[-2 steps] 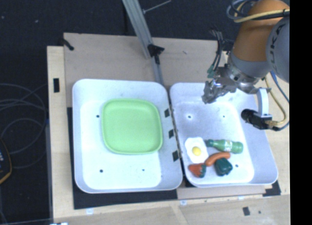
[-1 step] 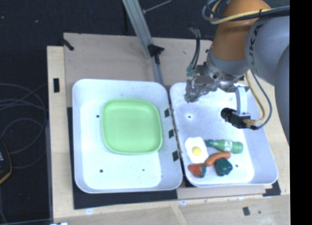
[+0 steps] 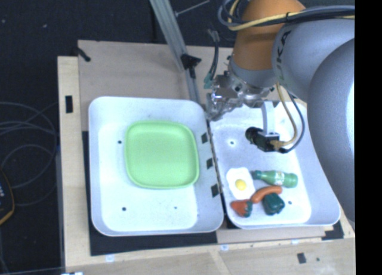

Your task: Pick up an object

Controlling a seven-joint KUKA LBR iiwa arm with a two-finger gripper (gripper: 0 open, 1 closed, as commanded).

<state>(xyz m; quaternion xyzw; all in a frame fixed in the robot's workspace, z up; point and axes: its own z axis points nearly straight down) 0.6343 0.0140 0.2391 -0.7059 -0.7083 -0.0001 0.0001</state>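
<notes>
A green plate [image 3: 161, 154] is seen in the left bin [image 3: 101, 208]. The toys [image 3: 259, 191] are clustered at the right bin's [image 3: 319, 205] near edge, well below the gripper [image 3: 219, 104], whose state cannot be told.

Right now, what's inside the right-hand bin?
The right bin holds toy food near its front: a fried egg, a green bottle, a sausage, a carrot piece and a dark green item. The arm covers its far corner.
</notes>
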